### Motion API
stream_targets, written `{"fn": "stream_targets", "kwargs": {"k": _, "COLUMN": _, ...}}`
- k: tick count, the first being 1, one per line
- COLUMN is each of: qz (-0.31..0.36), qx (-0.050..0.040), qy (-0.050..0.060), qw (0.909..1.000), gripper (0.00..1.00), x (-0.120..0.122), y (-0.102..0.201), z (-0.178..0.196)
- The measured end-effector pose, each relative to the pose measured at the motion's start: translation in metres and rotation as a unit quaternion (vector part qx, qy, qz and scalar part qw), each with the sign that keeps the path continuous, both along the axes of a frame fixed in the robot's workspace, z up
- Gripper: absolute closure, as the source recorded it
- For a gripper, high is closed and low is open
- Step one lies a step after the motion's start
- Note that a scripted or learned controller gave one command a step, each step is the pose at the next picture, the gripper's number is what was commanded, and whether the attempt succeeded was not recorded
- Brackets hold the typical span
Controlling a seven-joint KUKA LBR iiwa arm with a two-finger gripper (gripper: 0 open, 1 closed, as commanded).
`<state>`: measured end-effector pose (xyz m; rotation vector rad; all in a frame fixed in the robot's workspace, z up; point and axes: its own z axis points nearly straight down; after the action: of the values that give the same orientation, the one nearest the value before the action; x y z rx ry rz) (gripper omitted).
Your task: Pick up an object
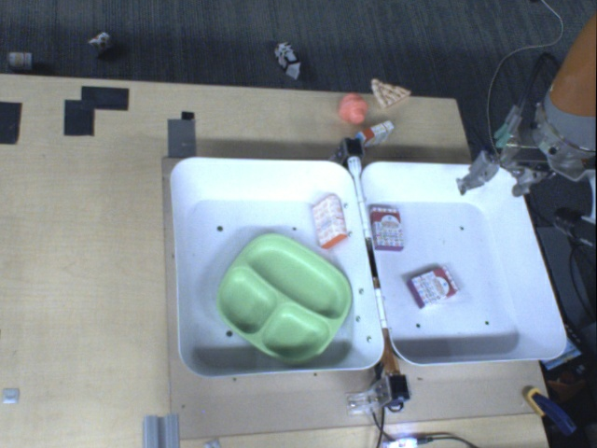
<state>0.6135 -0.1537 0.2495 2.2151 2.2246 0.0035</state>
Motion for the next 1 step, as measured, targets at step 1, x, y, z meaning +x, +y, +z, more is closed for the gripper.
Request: {"fn": "stream_targets", "kwargs": {"k": 1, "qz": -0.001, "qx": -0.0002, "qy": -0.002, "qw": 1.0000, "gripper": 0.00, "x": -0.0440, "y": 0.0282, "z": -0.1631}}
